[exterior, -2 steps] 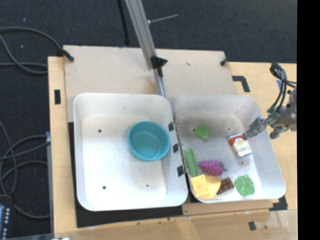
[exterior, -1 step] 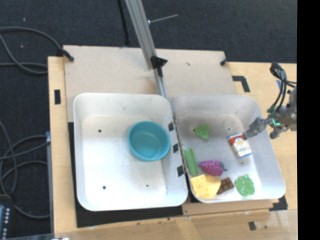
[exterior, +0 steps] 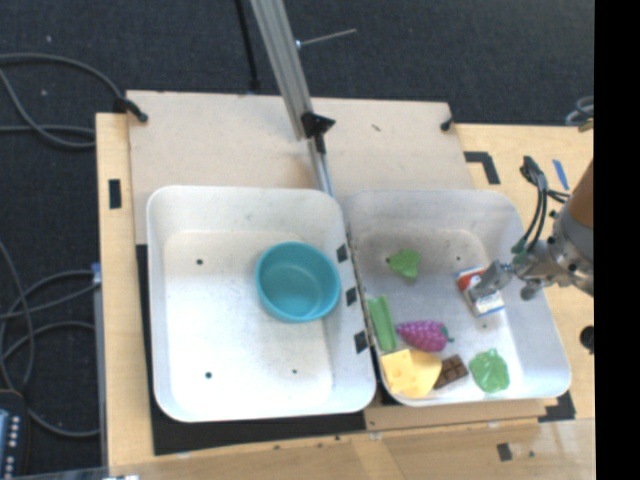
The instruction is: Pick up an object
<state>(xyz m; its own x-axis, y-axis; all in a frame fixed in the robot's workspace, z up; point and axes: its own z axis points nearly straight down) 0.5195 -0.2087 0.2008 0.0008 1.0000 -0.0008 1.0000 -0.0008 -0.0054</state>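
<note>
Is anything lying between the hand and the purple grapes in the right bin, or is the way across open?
Nothing visible stands between them. The hand is over the right bin, with a red and white item under it. The purple grapes lie nearer the camera and to the view's left, with bare bin floor between.

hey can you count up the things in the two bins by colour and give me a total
Blue: 1, bowl in the left bin
Green: 3, leafy piece, long piece, pepper
Purple: 1, grapes
Yellow: 1, cheese wedge
Brown: 1, small block
Red and white: 1, item by the gripper
Total: 8
</note>
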